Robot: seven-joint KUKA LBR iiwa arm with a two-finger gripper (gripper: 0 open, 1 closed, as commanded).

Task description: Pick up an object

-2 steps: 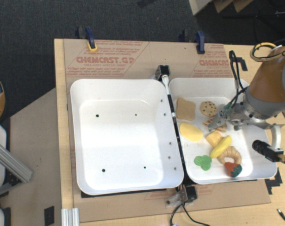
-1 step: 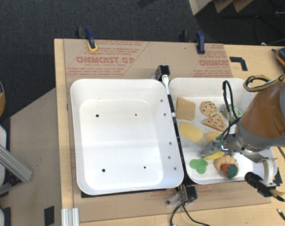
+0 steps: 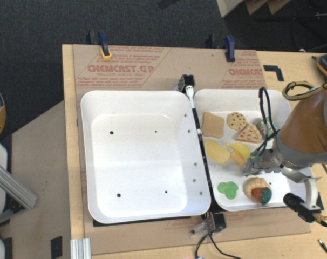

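The jaws (image 3: 253, 165) are low in the right bin (image 3: 277, 99); whether they are apart or together cannot be told, since the wrist hides them. They sit just beside the yellow banana-like piece (image 3: 238, 152), with a rounded tan and teal toy (image 3: 259, 189) just below. Around lie a green leafy piece (image 3: 227, 188), a pale yellow wedge (image 3: 217, 152), a tan bread slice (image 3: 212, 124), a cookie (image 3: 236, 121) and a pizza slice (image 3: 250, 134). The left bin (image 3: 93, 107) adjoins on the bench (image 3: 72, 144).

Grey arm (image 3: 309, 136) low from the right, claw (image 3: 253, 166) down.
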